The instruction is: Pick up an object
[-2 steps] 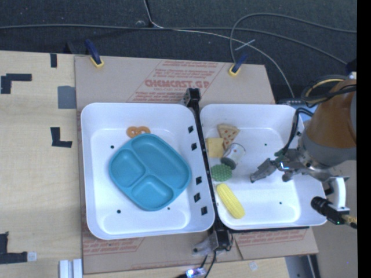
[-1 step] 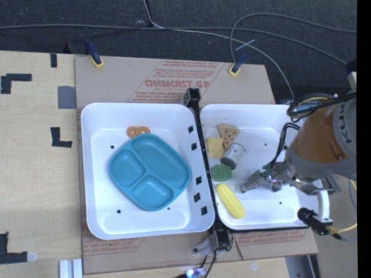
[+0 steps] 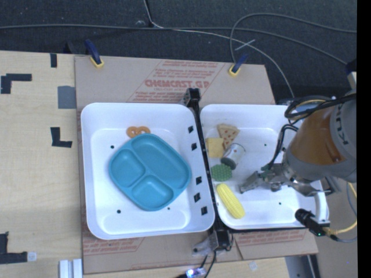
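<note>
The end effector (image 3: pixel 246 185), fingers spread and holding nothing, hovers just right of the corn cob (image 3: pixel 230 200), whose long axis slants near-right.

A light wooden tabletop (image 3: pixel 35 172) with black tape marks holds a brown cardboard sheet (image 3: pixel 174 80) clipped down, and dark carpet floor (image 3: pixel 174 7) with thin cables lies behind.

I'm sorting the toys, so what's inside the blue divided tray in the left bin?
The blue tray shows three bare compartments. A pretzel lies beside its far edge, outside it. Whatever is beneath the tray is covered.
</note>
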Motion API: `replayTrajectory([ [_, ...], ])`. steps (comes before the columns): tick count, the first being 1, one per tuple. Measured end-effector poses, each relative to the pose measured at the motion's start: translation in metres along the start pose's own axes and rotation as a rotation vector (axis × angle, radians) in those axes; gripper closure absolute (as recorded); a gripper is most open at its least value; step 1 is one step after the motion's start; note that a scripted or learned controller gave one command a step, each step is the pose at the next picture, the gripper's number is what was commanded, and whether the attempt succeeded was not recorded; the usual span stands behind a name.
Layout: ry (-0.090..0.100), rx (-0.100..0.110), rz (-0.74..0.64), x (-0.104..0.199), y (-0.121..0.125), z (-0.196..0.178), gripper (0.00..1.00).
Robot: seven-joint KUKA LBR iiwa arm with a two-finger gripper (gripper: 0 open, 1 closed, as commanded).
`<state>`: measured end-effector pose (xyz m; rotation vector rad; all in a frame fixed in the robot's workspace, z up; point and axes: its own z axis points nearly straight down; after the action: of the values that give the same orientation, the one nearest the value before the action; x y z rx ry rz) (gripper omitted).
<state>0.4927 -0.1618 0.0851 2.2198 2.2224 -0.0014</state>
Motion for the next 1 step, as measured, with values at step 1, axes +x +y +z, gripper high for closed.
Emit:
replayTrajectory([
  [1,-0.003,-0.004,0.001,-0.0007,0.0008,-0.0109,1.0],
])
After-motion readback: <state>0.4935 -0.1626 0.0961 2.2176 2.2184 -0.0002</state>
